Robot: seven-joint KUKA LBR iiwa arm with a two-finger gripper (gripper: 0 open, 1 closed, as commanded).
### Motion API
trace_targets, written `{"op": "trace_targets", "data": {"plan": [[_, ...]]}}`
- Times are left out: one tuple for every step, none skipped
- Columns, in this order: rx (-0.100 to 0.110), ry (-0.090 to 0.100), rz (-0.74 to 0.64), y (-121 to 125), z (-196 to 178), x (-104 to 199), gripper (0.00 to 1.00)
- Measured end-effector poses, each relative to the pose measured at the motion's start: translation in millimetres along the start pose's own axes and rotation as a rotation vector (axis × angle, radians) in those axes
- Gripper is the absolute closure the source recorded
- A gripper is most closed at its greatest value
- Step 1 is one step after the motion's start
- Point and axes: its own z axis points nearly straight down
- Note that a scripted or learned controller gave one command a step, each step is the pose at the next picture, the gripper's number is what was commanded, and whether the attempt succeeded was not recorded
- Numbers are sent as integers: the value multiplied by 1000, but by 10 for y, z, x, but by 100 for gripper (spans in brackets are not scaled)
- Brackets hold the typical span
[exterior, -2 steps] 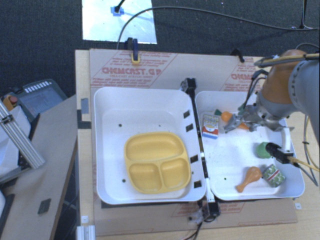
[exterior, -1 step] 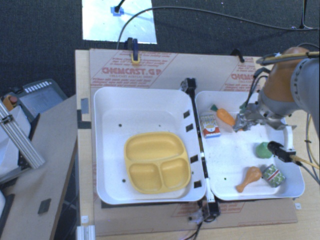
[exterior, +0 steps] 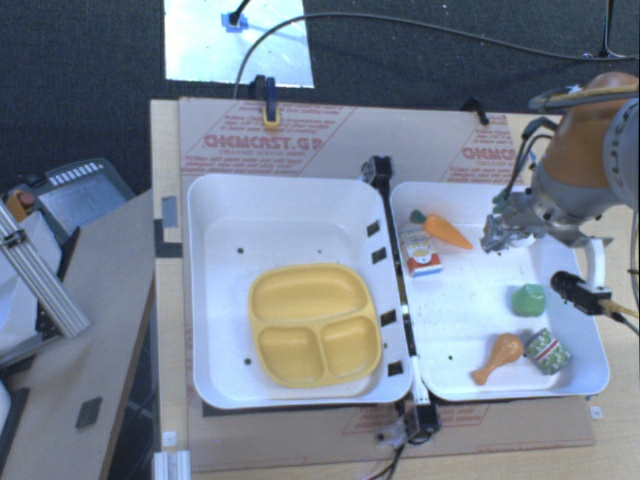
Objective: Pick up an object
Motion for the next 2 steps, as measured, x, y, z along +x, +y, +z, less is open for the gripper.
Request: {"op": "trace_targets", "data": {"plan": [[-3,-1,-2,22,-653,-16,100],[-3,-1,-3,8,-1300,-21,100]]}}
